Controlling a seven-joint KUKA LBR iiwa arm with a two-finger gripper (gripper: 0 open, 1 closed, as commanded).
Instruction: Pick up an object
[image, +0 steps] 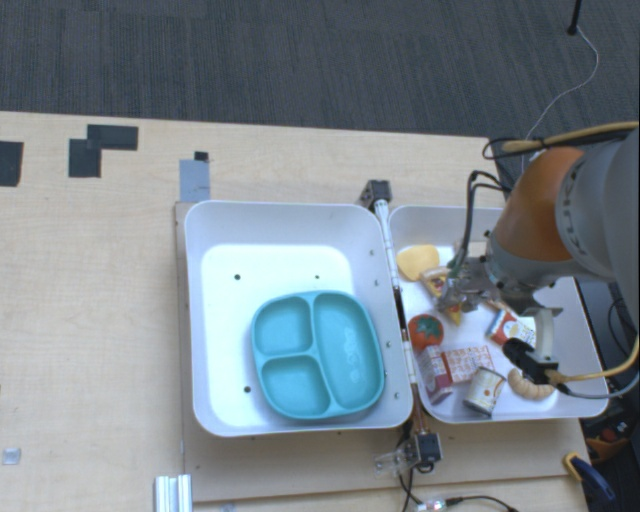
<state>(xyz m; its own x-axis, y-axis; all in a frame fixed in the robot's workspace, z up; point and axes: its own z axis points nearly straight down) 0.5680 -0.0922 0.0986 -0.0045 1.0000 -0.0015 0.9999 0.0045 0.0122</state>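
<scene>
Inspecting right bin: gripper down among the clutter at the bin's centre-left, arm reaching in from 3 o'clock. Jaw state: cannot tell, wrist hardware and small items crowding the tips. Nothing confirmed between them. Nearest candidates: yellow rounded object at 10 o'clock from the tips, close by; red round object with green top at 7 o'clock, just beside; flat red-and-white packet at 6 o'clock, long axis running roughly 9 to 3. Small grey can further out at 5 o'clock, tilted. Judged: yellow or red piece most reachable. Left bin: blue three-compartment plate, well apart at 9 o'clock.
</scene>
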